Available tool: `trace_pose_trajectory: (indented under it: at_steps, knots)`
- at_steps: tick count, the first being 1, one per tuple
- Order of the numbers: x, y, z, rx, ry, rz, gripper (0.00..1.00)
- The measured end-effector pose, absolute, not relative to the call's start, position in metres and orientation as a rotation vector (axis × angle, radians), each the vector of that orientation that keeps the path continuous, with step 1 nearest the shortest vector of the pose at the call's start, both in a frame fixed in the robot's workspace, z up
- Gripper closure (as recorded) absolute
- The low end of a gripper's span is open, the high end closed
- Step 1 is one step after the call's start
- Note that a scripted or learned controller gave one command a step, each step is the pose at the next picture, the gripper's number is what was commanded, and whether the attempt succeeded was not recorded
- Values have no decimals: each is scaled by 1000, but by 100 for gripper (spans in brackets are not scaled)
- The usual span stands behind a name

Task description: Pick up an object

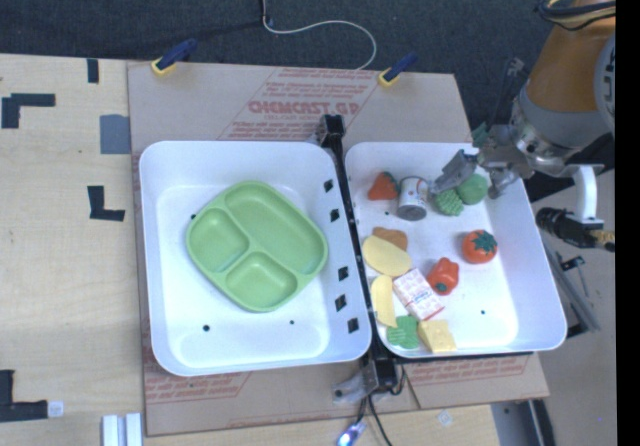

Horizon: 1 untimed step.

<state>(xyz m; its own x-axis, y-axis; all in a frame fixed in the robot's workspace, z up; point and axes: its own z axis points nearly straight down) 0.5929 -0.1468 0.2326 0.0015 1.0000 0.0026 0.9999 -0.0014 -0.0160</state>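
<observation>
The arm reached in from the right, and the gripper sat low over the upper part of the right bin, right among the toy food. Whether it was open or closed, I could not tell. Its tip was just beside a green knobbly toy, with a small metal can close on the other side; either looked like the target. A tomato, a red pepper and yellow pieces lay further down. The green divided plate lay alone in the left bin, likely a drop-off spot.
</observation>
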Motion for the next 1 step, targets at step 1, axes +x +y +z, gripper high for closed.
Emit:
trace_pose_trajectory:
  at_steps: [1]
  knots:
    - [595, -146, 240, -2217, -2221, 4, 0]
